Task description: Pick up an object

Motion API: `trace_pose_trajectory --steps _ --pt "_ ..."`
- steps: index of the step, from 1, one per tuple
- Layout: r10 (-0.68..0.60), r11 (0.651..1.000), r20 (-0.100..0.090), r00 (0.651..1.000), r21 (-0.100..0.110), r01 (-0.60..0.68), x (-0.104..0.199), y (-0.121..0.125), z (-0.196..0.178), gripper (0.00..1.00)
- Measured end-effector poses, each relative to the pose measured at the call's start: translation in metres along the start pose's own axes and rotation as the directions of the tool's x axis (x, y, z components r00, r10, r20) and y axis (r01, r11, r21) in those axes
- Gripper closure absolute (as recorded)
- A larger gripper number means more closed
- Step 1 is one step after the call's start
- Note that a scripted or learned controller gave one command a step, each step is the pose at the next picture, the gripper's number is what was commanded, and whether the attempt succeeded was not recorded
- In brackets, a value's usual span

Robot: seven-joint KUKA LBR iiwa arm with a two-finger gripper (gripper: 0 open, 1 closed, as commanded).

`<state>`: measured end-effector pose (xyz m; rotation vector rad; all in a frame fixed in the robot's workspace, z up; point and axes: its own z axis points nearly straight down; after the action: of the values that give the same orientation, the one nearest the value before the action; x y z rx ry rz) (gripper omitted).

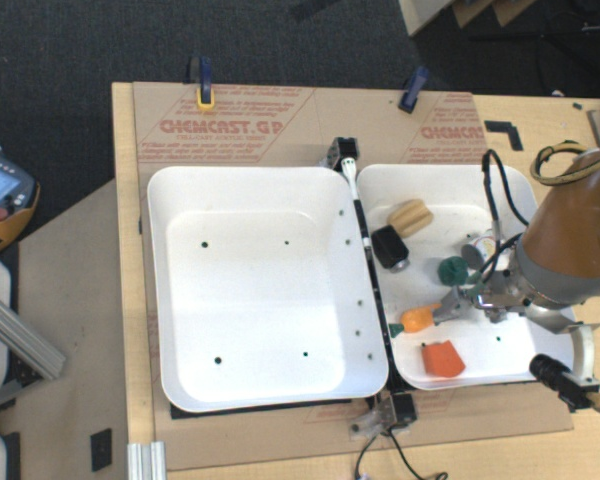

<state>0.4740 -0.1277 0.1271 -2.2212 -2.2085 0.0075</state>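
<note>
Bench-top scene: over the right bin (420, 376), the gripper (448, 308), its finger state impossible to tell, hangs just beside an orange piece (417, 319) lying toward the divider.

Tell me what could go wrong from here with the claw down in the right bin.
The claw sits low between the small orange piece and the green object, so closing may nudge either one away instead of catching it. The orange-red block lies close below and could be bumped. The black object rests by the bin's left wall, leaving little room for a grasp there.
</note>
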Motion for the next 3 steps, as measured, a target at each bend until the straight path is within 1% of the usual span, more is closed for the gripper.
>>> trace_pose_trajectory --steps 1,2,3 --pt "0.0 1.0 0.005 1.0 -0.009 0.0 -0.069 0.01 0.045 0.0" --pt "-0.008 1.0 0.007 1.0 -0.022 0.008 -0.05 0.007 -0.076 0.0" --pt "-0.007 1.0 -0.001 1.0 -0.001 0.007 -0.02 0.004 0.024 0.0"
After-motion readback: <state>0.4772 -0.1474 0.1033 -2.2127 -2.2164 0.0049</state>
